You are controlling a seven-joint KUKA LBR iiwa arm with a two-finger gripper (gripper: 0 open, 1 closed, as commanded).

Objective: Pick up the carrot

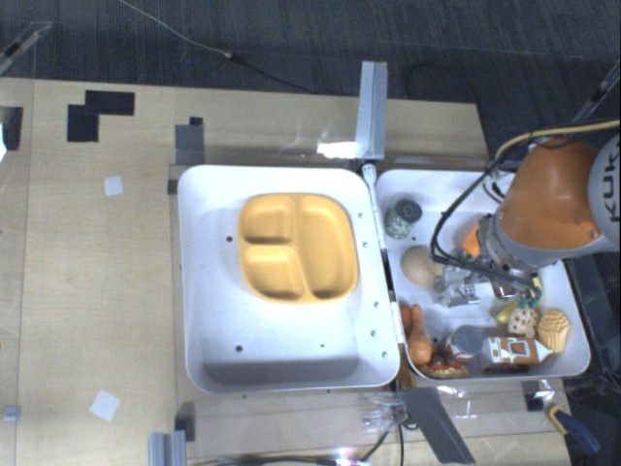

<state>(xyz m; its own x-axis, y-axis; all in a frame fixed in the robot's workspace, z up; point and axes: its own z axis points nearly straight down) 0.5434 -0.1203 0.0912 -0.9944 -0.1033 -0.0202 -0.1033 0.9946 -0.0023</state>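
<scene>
We see the bench (97, 289), left bin (209, 260) holding a yellow divided plate (294, 246), right bin (574, 348) cluttered. Arm's orange band (553, 197) hangs over the right bin; end effector (464, 287) sits low among items, and we cannot tell its opening or whether it holds anything. Carrot (418, 333) lies at that bin's left wall, near front. Risk, we judge: crowding neighbours and the wall could cause a missed or wrong grasp.

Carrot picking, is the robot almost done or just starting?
Nothing looks done yet: the carrot lies at the lower left of the right bin, beside other toy food. The gripper is down in that bin, up and to the right of the carrot, not on it. Left to do: reach the carrot, grab it and lift it.
</scene>
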